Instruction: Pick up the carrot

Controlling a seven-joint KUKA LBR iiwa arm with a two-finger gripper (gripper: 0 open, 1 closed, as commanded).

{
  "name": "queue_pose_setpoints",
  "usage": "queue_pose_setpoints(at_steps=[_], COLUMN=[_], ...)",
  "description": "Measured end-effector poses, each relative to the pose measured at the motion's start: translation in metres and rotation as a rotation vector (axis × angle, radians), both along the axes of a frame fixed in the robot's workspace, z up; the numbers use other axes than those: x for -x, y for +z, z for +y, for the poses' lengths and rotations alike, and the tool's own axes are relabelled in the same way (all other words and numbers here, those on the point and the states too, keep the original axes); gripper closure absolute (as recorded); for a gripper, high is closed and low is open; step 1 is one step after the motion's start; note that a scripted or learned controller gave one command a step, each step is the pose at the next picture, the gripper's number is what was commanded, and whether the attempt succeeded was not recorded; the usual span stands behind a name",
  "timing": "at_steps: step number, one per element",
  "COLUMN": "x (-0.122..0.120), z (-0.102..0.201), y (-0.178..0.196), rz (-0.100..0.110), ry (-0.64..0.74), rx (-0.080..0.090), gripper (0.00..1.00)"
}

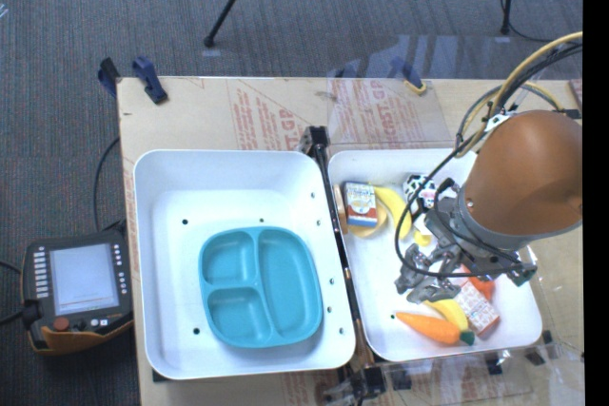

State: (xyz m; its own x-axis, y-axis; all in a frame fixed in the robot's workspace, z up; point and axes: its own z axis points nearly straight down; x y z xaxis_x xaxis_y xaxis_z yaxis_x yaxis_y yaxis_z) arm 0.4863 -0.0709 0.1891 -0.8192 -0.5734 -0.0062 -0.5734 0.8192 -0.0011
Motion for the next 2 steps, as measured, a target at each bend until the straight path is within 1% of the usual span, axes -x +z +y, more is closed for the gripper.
queue_pose_setpoints(at_steps=[1, 2], x=[0.001, 0.001], z=[0.000, -0.030], y=[-0.002, -0.105], rz=[0.005, 0.011], ry=[-0.002, 0.041], rx=[-0.001, -0.002], gripper=[0.00, 0.00])
